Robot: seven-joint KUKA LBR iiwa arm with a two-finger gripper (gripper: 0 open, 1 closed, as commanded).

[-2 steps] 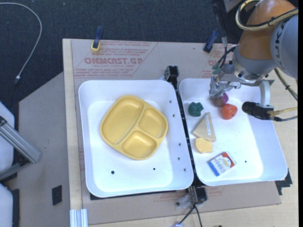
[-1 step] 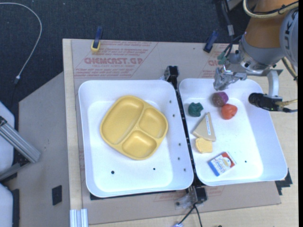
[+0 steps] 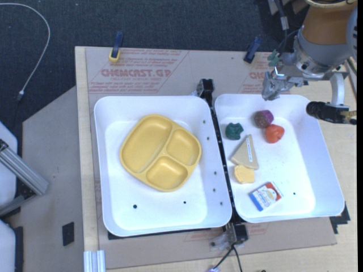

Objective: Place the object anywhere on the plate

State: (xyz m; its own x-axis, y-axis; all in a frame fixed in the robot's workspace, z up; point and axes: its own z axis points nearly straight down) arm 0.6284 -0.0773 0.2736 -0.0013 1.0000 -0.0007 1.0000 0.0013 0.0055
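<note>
A yellow three-compartment plate [image 3: 160, 151] lies in the left bin [image 3: 108, 120] with nothing on it. The right bin [image 3: 317, 169] holds a dark purple lump [image 3: 263, 118], a red-orange piece [image 3: 274, 133], a green piece [image 3: 233, 130], a tan wedge [image 3: 245, 152], a small yellow chunk [image 3: 245, 174] and a red, white and blue packet [image 3: 265, 195]. My gripper [image 3: 271, 92] hangs over the far edge of the right bin, above and slightly behind the purple lump. Nothing shows between its fingers.
Black clamps [image 3: 205, 86] sit where the two bins meet at the far side. Blue clips [image 3: 252, 49] hold the cardboard sheet at the back. A rim divides the two bins down the middle.
</note>
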